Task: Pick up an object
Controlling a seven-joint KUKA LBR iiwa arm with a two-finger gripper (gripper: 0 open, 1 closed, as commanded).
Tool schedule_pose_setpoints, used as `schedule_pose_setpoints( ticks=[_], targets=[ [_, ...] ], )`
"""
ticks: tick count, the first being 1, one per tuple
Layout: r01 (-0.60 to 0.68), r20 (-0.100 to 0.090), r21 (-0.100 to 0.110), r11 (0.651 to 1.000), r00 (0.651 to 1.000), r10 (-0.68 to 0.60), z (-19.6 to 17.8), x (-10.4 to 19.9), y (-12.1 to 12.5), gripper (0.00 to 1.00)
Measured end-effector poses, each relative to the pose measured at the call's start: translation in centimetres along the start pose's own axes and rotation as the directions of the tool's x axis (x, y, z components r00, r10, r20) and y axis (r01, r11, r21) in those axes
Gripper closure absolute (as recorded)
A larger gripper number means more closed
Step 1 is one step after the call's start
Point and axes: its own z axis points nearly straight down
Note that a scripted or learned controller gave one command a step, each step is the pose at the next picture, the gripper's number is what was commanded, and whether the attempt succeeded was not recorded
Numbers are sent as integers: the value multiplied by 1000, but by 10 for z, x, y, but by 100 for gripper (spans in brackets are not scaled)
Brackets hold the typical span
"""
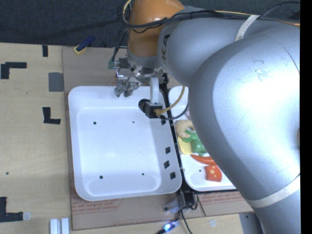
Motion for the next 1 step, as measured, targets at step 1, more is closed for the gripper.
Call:
schedule_pose_setpoints(
  ticks=[1],
  targets=[
    [4,-2,0,1000,1000,-4,-84,-6,-1,100]
  ],
)
